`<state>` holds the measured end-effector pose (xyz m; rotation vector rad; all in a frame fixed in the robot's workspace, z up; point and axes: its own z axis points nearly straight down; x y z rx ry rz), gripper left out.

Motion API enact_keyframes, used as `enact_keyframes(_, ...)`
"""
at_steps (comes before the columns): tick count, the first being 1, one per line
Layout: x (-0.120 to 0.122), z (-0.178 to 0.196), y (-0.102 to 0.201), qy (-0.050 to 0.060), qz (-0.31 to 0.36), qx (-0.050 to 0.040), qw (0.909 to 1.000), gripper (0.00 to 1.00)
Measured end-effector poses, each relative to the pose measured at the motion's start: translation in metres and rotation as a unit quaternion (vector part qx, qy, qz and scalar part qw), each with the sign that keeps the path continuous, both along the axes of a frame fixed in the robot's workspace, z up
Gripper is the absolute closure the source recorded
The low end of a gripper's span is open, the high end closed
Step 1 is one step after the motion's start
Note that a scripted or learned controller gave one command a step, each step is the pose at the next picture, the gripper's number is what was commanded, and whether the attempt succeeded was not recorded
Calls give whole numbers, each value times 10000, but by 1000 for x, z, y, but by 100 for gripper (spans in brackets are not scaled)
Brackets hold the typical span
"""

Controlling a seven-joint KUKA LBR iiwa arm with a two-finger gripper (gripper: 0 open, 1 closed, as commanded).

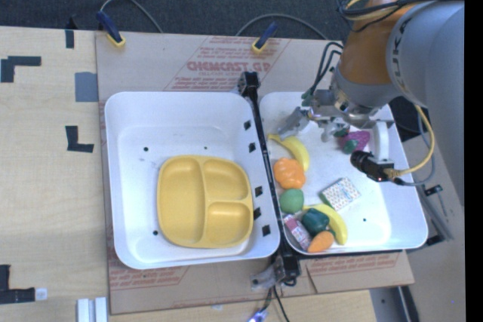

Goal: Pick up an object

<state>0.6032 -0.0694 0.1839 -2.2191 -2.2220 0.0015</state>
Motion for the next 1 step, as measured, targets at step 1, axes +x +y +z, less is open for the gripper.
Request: enact_keyframes(1, 3, -78, -27, 17, -6, -4, 10000, 0)
